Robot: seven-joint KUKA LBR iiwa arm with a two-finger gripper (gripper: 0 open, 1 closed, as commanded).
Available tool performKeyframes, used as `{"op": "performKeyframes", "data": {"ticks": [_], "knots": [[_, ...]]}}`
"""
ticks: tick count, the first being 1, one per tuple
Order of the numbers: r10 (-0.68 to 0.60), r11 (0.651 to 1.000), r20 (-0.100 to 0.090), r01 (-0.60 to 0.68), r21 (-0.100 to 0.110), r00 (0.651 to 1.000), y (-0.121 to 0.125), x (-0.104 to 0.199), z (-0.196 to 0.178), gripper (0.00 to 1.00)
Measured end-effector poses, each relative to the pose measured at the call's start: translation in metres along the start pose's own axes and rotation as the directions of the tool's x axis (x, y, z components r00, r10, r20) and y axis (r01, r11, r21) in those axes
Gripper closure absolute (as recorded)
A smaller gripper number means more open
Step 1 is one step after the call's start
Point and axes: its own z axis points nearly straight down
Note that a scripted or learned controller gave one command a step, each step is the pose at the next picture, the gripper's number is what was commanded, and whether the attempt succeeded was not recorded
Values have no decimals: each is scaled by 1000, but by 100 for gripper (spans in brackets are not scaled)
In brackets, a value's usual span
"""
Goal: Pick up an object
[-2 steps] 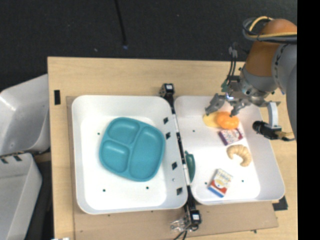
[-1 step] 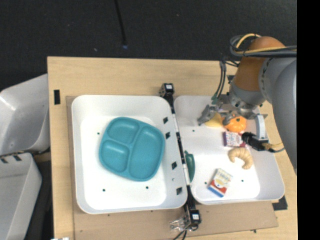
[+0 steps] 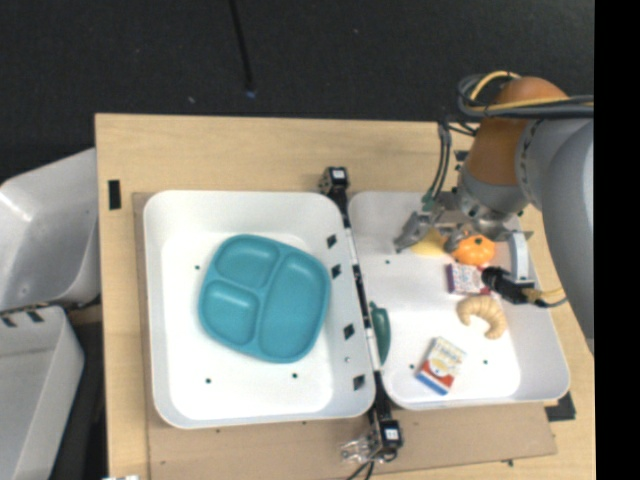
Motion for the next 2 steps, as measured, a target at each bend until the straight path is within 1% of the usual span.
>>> {"op": "performKeyframes", "data": {"ticks": [1, 2], "knots": [[-1, 1000, 1, 1, -3, 1000, 1, -1, -12, 100], [1, 1000, 1, -1, -7, 1000, -1, -12, -66, 100]]}}
